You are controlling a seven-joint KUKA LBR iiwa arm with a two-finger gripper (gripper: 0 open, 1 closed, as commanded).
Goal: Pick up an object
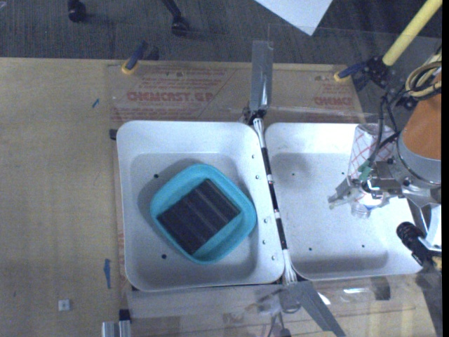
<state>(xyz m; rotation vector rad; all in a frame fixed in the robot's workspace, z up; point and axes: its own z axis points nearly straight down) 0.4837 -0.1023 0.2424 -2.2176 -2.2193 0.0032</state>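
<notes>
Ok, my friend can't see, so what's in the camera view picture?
A grey robot arm's hand hangs over the right white bin, reaching in from the right. The left white bin holds a blue square plastic dish with a black ridged block in it.

I work in a lab. My wooden bench (pixel 56 188) carries two white bins (pixel 133 146) clamped under clear sheeting, and at twelve o'clock an office chair's wheeled legs (pixel 126 2) stand on dark carpet (pixel 210 27).
</notes>
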